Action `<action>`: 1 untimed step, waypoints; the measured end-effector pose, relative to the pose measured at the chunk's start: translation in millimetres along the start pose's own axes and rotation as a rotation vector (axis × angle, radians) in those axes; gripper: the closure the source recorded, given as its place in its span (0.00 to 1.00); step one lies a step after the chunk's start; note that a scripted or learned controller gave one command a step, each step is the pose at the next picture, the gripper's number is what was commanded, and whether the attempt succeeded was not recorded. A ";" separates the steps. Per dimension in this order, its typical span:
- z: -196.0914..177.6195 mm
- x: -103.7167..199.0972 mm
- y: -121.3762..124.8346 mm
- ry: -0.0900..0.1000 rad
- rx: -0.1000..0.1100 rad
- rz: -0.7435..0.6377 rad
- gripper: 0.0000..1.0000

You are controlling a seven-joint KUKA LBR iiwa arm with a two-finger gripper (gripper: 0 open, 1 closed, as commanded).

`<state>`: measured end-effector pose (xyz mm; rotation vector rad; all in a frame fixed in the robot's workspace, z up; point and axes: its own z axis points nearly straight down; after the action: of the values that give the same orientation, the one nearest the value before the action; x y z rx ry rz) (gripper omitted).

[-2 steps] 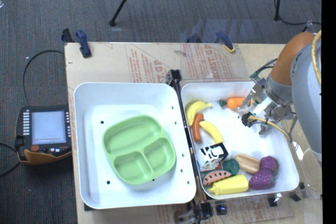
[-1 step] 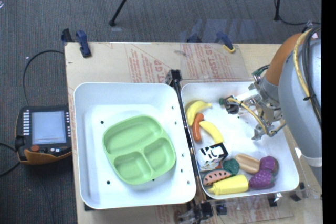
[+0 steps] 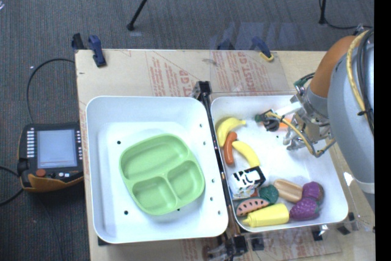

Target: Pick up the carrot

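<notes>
The carrot (image 3: 230, 148) lies in the right bin (image 3: 339, 205), close to that bin's left wall, a slim orange piece whose long axis runs near to far. It sits tucked between two bananas: one banana (image 3: 226, 127) curves just beside its far end, and the other banana (image 3: 246, 153) lies touching or almost touching its right side. The gripper (image 3: 303, 139) hangs over the right part of the same bin, at about the same depth as the carrot, so the carrot lies to its left, with bare white floor between the two. A small green and orange piece (image 3: 269, 120) rests on the floor a little to the left and far side of the gripper, apart from the carrot. How far the gripper is open I cannot tell, since the metal parts under the wrist blur together from this angle, and nothing can be seen held in it. My judgement is that the coming move is a sideways travel to the left, followed by a descent with the closing direction set across the carrot's narrow width. The bananas crowding it leave little room on either side. The left bin (image 3: 98, 131) holds a green divided plate (image 3: 161, 173).
</notes>
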<state>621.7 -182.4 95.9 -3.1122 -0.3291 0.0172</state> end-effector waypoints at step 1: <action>-20.5 -7.1 28.7 0.004 -0.009 -0.452 1.00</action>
<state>620.9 -212.2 116.0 -2.9656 -1.0195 0.0048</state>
